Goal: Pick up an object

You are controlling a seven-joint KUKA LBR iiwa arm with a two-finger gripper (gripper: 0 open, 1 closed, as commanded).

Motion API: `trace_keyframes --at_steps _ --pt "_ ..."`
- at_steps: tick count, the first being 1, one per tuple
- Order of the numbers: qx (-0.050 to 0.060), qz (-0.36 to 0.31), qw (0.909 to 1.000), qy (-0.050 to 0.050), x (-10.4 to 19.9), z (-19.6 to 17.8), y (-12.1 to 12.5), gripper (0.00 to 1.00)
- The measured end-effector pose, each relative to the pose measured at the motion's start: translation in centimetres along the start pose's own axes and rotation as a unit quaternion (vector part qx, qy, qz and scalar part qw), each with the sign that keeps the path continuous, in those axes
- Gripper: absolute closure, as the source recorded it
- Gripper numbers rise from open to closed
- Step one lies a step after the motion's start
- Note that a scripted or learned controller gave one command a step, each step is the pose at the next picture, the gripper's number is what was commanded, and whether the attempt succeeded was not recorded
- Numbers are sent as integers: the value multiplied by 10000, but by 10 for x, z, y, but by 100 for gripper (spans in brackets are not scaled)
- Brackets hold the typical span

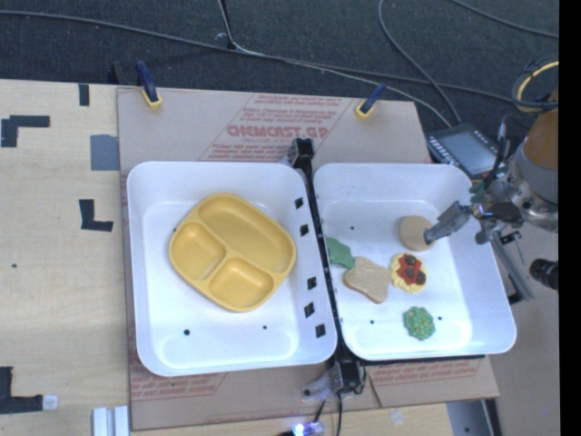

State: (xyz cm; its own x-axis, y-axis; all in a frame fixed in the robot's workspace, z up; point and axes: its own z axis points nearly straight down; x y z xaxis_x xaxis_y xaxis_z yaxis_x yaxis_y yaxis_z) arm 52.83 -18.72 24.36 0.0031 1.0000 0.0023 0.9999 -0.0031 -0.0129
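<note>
The right bin (472, 334) holds several toy foods: a tan round piece (413, 231), a slice of toast (367, 280), a small pizza-like disc with red topping (408, 272), a green broccoli piece (418, 322) and a green leaf (340, 252). My gripper (461, 234) hangs over the right bin's upper right part, open, with nothing between its fingers. Its left finger (442, 223) reaches down next to the tan round piece's right side; I cannot tell if it touches.
A yellow divided plate (232, 251) lies in the left bin (150, 334). A black divider strip (313, 243) runs between the bins. Cables (427, 71) cross the dark floor behind the bench, and blue-yellow clamps (148, 87) grip the cardboard's far edge.
</note>
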Motion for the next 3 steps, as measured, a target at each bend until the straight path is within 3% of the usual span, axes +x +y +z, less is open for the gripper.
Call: trace_keyframes --at_steps 1,3 --pt "-59 -20 10000 -13 1 -6 2 0" --pt "-30 -21 10000 -5 4 122 1 0"
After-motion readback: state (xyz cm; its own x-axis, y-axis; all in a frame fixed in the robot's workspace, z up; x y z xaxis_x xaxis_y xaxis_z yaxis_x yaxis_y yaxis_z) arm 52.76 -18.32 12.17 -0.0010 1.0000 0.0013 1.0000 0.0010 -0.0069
